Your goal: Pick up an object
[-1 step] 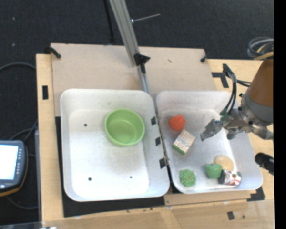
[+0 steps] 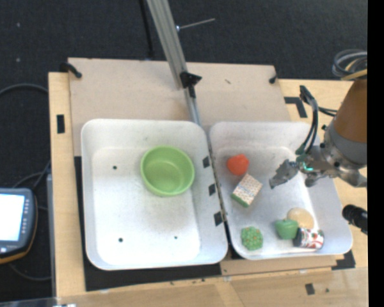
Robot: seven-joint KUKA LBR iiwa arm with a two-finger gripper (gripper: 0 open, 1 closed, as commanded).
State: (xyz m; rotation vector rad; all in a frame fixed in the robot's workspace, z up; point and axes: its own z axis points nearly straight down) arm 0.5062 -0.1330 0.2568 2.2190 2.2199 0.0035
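Hovering in right bin: hand, finger state unclear, nothing seen held; patterned block just left and slightly below, tilted diagonally

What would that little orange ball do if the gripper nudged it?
The orange ball looks round, so it would probably roll rather than slide. It lies on the flat floor of the right bin, apart from the patterned block, so little would stop it.

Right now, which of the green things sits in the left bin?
The green bowl, the largest green thing, alone in the left bin. The knobbly green ball and the small green toy both lie in the right bin.
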